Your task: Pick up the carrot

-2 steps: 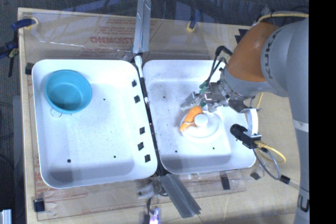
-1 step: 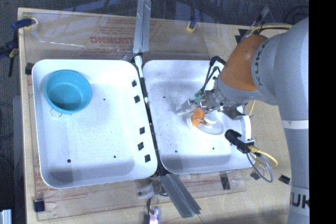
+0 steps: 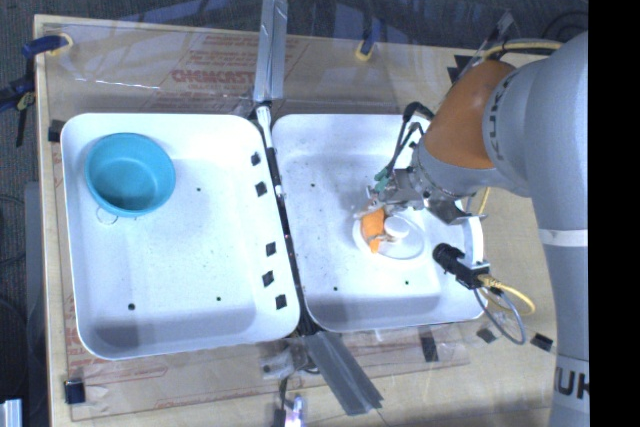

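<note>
Closing in on the carrot [image 3: 373, 228], the end effector [image 3: 392, 205] hangs just above it in the right bin [image 3: 330, 295]; its opening I cannot tell. Grasping looks next (a straight descent, I judge). A blue bowl [image 3: 130, 174] sits in the left bin [image 3: 180, 315] on the bench [image 3: 150, 55].

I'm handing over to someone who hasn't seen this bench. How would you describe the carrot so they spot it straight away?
Of the two white bins, look in the right bin, under the grey arm's wrist. The carrot is the small orange piece just below the gripper, lying against a small white round object. It is the one orange thing inside the bins; the blue bowl sits far off in the left bin.
</note>
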`<control>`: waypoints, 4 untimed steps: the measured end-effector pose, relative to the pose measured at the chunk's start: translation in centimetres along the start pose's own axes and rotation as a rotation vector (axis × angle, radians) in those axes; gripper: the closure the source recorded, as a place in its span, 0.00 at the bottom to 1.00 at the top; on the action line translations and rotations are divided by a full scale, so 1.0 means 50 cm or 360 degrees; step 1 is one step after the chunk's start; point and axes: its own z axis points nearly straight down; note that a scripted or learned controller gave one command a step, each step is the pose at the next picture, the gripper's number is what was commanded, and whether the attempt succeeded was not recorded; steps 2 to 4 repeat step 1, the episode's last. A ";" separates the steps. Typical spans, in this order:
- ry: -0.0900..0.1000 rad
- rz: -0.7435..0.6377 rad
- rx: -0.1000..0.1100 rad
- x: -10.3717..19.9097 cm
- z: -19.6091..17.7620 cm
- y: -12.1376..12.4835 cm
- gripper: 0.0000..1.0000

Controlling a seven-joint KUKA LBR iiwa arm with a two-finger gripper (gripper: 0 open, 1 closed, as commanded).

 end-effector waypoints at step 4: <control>0.0007 0.0219 0.0018 0.035 -0.176 -0.003 1.00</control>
